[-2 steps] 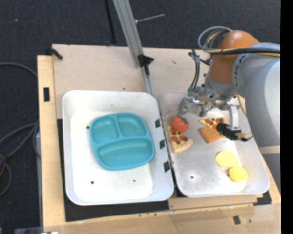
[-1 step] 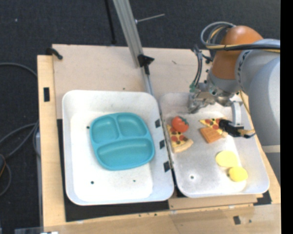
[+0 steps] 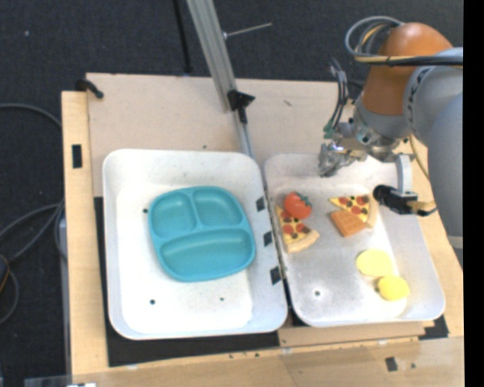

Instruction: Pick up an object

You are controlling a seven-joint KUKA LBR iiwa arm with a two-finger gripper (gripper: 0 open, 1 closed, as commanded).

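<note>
End effector hangs over the far end of the right-hand bin — open or closed, I cannot tell — so it should descend straight above the pizza slice lying near it.

Left bin: teal divided plate took up middle; bare floor along near edge and left side.
Right bin: red fruit touched pizza slice by left wall; second pizza slice lay mid-bin, open gap between slices.
Yellow disc and yellow lump sat just beside each other toward near right corner.
Near left corner was bare.
Slanted metal post crossed far side between bins.
Gripper hung over far part of right bin.
</note>
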